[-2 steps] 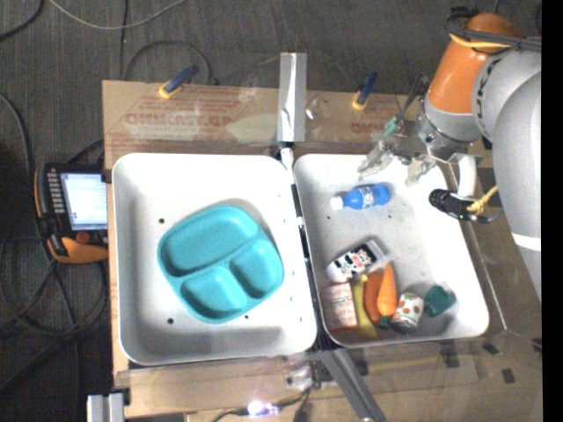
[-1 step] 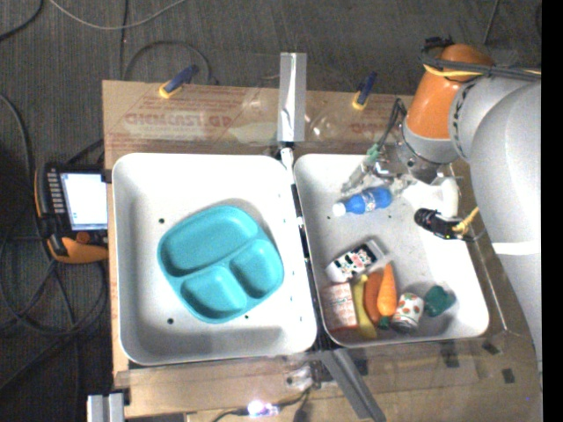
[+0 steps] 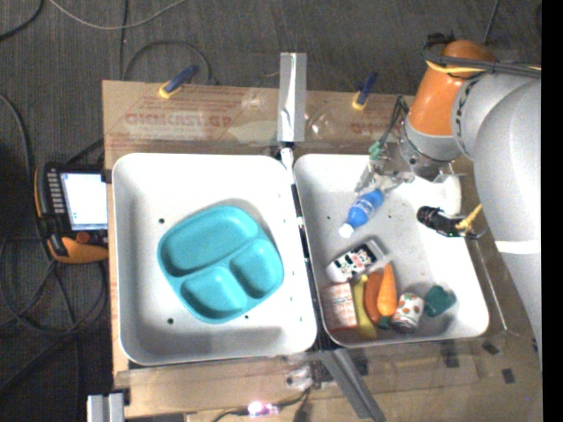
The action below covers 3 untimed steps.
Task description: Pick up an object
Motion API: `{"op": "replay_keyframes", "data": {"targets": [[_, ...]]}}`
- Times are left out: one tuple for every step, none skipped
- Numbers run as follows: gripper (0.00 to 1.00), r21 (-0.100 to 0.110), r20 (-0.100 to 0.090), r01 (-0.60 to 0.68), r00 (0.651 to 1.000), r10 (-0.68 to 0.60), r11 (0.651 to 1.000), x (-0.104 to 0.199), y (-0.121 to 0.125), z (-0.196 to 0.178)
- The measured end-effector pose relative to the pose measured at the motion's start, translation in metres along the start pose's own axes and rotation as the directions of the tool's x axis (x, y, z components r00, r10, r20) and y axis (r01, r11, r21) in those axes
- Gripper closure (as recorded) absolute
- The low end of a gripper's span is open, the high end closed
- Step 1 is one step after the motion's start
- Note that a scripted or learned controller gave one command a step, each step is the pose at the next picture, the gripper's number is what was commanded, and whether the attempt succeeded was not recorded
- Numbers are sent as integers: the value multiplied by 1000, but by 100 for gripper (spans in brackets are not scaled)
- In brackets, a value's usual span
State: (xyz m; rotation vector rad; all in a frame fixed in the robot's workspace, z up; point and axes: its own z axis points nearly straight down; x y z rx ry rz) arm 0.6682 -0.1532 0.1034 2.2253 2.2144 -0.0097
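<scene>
Bench [image 3: 202, 117]; two white bins [image 3: 132, 236] side by side

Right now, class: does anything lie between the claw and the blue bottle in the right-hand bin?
Nothing visible does. The claw sits at the upper end of the blue bottle, with bare bin floor around them. The carrot and the other items are clustered nearer the bin's front edge, apart from the bottle.
</scene>
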Motion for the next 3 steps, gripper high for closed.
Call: {"op": "replay_keyframes", "data": {"targets": [[100, 0, -6, -120, 993, 120, 993, 58, -17, -96], [100, 3, -6, -118, 993, 118, 993, 60, -17, -103], [100, -1, -1, -7, 1000, 7, 1000, 38, -1, -104]]}}
